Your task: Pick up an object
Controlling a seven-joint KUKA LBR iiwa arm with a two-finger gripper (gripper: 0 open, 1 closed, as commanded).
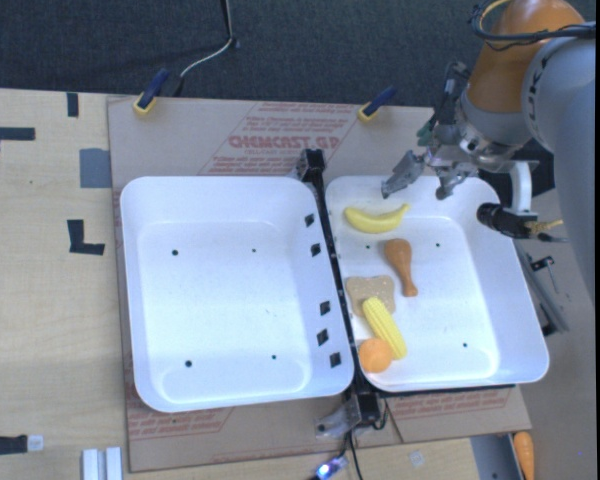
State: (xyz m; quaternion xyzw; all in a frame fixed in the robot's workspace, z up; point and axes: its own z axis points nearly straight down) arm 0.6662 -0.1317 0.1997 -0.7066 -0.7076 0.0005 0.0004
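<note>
A: Which way does the banana (376, 218) lie?

B: Its long axis runs nearly parallel to the far edge of the right bin (500, 298), one tip toward the divider between the bins, the other rising a little toward the gripper (421, 180). It curves like a shallow smile, ends up. It sits in the bin's far corner next to the divider.

A: And the rest in that bin?

B: A brown drumstick (401, 263) lies just nearer than the banana, thick end at the far side, thin end pointing to the near edge and slightly right. Along the divider side a tan slice of bread (368, 289) lies flat, with a corn cob (384, 327) across its near corner, the cob's axis slanting from the divider toward the near right. A small orange (375, 356) touches the cob's near end, close to the bin's near corner by the divider.

A: Anything hard to see?

B: The bread's near part is covered by the cob. The arm is cut off at the right edge of the view. The left bin (220, 288) shows just its white floor.

A: Where is the gripper against the banana?

B: Over the far edge of the right bin, just beyond and to the right of the banana's raised tip, apart from it. Its two fingers (398, 181) are spread wide with nothing between them.
</note>
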